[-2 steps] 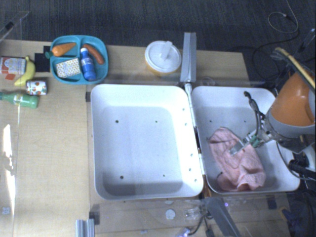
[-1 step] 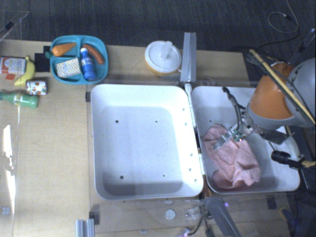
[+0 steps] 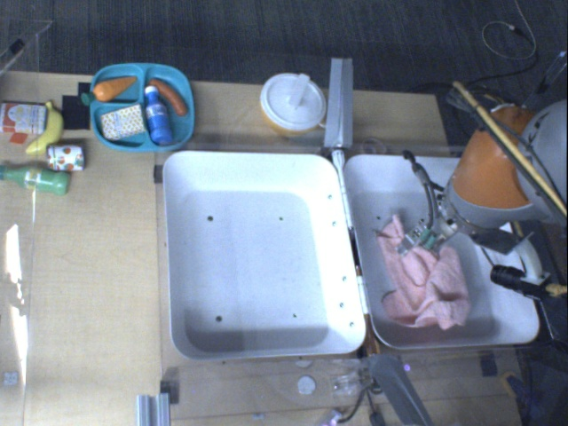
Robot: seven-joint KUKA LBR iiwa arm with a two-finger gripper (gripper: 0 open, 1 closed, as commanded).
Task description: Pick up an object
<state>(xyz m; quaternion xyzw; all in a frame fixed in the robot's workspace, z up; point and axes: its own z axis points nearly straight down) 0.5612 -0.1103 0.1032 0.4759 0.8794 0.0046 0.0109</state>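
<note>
A crumpled pink cloth (image 3: 428, 280) lies in the right bin (image 3: 382, 185), spread from its middle toward the front. My gripper (image 3: 426, 235) comes in from the right under the orange band and sits down at the cloth's upper edge, touching or pressing into the folds there. The fingertips are buried among the pink folds, and I cannot make out whether any cloth is pinched between them.
The left bin (image 3: 257, 254) sits beside the right one, with a metal divider post (image 3: 337, 105) behind their seam. A white lidded cup (image 3: 293, 103) and a blue tray of toy food (image 3: 142, 106) stand at the back. Small toys (image 3: 40, 140) lie far left.
</note>
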